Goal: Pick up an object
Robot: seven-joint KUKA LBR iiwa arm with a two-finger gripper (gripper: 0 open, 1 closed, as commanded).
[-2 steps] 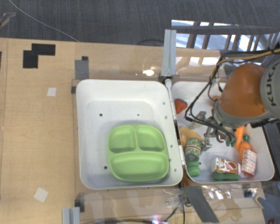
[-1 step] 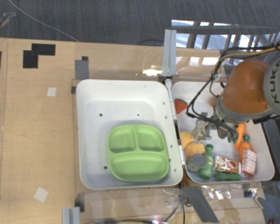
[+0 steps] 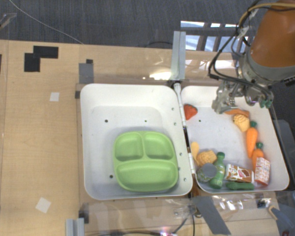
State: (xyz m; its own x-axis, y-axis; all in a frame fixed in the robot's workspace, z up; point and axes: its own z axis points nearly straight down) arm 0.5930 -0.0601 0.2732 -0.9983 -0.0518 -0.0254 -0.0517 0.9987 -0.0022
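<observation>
Tool (image 3: 224, 103) hangs over the right bin's (image 3: 206, 95) far end; whether it is apart or together, I cannot tell. Just beside it lies a yellow-orange toy (image 3: 240, 119), a carrot (image 3: 251, 140) beyond

The divided plate (image 3: 145, 161) lies in the left bin (image 3: 96, 112), toward its near side. The right bin (image 3: 206, 127) holds a strawberry (image 3: 190, 112) at its far left, a carrot (image 3: 251, 139) to the right, and a bottle (image 3: 218, 171) near its front edge.
</observation>
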